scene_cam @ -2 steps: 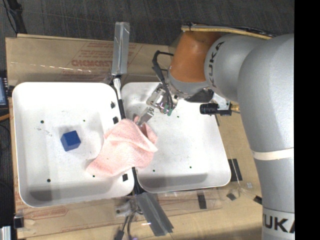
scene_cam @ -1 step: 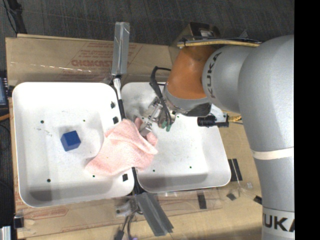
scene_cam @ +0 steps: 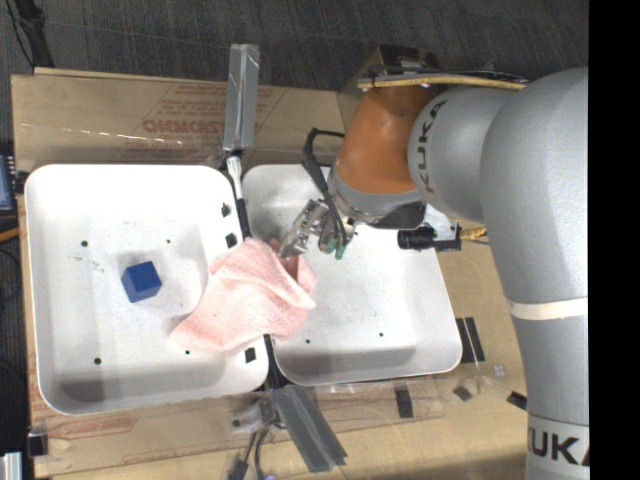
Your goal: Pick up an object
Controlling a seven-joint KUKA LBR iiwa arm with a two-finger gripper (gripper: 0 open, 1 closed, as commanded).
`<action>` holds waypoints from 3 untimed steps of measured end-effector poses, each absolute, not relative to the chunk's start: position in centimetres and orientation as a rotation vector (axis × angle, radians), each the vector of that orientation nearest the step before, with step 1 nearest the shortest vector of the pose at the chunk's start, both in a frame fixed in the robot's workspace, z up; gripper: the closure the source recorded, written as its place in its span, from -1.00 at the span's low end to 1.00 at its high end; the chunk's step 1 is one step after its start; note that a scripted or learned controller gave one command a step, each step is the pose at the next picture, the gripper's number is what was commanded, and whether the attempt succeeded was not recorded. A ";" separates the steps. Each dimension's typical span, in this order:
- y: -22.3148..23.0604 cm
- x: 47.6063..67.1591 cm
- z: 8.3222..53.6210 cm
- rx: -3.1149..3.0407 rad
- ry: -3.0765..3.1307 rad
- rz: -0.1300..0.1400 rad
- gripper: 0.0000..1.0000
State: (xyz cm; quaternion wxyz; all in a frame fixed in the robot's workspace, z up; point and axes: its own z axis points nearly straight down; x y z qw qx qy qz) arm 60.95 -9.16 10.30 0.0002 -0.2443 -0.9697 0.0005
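The end effector (scene_cam: pixel 312 234) touches the pink cloth (scene_cam: pixel 248 300) draped over both bins' shared rims; grip unclear. Soft, light: pinch a raised fold.

Two white bins sit side by side; the left bin (scene_cam: pixel 60 268) holds a blue cube (scene_cam: pixel 142 280) near its centre; a pink cloth (scene_cam: pixel 248 298) drapes over the shared rims, spreading toward seven o'clock into the left bin; the gripper (scene_cam: pixel 312 233) hangs over the right bin (scene_cam: pixel 400 308), just at the cloth's two o'clock corner; the grey arm (scene_cam: pixel 500 168) enters from three o'clock.
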 end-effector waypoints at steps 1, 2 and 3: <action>-8.0 61.4 19.3 -0.981 -2.987 0.000 1.00; -8.0 61.4 19.3 -0.981 -2.986 0.001 -1.00; -10.5 60.0 9.3 -0.886 -3.010 0.001 -1.00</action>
